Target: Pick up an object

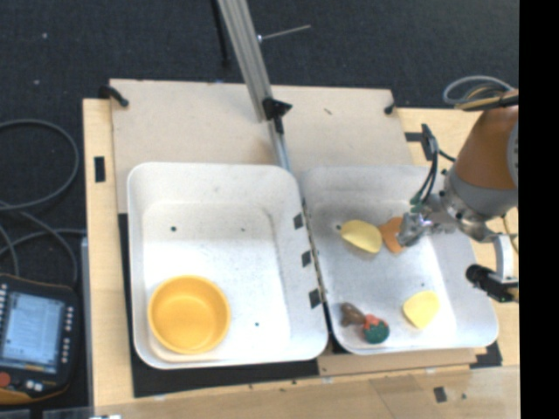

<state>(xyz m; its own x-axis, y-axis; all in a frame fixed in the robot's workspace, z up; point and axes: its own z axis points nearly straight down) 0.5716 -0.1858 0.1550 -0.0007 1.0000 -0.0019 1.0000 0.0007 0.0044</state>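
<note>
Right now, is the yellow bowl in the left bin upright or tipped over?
Upright. The yellow bowl sits in the left bin's near corner with its round opening facing up, rim and inside both visible.

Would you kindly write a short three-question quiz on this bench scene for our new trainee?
1. True or false: the yellow bowl sits in the right bin.
2. Which thing lies right beside the gripper? A) orange piece B) yellow wedge C) green and red toy
3. Fill in: the pale yellow piece lies in the ___ bin.

Key: 1 false, it is in the left bin; 2 A; 3 right.
</note>
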